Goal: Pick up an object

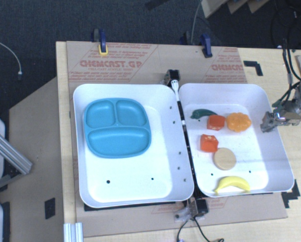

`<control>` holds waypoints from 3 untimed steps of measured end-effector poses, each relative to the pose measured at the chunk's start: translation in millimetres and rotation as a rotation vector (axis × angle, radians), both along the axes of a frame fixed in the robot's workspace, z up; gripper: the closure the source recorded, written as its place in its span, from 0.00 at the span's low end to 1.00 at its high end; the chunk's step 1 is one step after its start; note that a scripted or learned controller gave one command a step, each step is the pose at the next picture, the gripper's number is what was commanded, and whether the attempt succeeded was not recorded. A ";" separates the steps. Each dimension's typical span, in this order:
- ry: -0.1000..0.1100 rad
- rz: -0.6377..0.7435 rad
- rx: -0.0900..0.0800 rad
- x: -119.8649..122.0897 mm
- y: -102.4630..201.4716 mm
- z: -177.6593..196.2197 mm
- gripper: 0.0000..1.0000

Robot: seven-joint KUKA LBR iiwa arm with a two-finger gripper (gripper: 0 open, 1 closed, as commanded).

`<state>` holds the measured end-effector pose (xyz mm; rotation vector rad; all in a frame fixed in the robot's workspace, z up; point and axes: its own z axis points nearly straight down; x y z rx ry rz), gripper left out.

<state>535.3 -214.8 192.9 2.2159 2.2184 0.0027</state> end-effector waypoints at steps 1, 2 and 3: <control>-0.001 0.000 -0.001 1.5 -2.3 43.4 1.00; 0.006 0.004 0.005 14.0 45.8 33.2 1.00; 0.007 0.005 0.005 14.0 102.2 27.9 1.00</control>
